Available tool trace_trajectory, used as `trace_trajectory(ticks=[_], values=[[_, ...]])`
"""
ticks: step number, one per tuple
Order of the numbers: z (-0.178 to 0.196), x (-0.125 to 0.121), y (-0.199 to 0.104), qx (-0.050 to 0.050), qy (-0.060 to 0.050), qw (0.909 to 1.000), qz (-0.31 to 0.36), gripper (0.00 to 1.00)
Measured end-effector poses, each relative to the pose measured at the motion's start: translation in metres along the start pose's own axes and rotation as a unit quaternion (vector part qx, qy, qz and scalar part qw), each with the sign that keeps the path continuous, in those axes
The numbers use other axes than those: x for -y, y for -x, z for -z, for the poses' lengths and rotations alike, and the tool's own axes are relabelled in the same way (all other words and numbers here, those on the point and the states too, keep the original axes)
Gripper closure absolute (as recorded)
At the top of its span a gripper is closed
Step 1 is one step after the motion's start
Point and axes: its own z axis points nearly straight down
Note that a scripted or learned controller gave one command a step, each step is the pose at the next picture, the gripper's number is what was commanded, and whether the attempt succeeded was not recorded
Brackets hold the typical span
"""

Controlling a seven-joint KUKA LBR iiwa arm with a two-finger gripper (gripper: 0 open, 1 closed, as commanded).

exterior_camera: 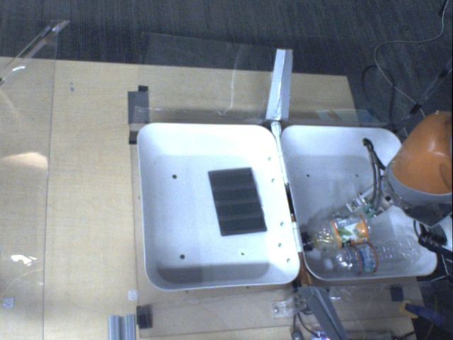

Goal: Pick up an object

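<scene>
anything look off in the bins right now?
Nothing is spilled or broken. The dark ribbed pad lies flat in the left bin, slightly askew to its walls. In the right bin, clear plastic bottles lie tipped on their sides in a heap near the front, beside the arm.

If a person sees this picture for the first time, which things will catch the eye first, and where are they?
First comes the orange band of the arm, at the right edge over the right bin. Next is the dark ribbed pad, lying flat in the middle of the left bin. Then the clear plastic bottles, heaped in the right bin's near corner.
</scene>
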Motion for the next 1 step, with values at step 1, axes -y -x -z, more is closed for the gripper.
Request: trace_trajectory(ticks=[1], values=[[-0.0055, 0.0124, 0.0002, -0.008, -0.009, 0.9880, -0.154, 0.00]])
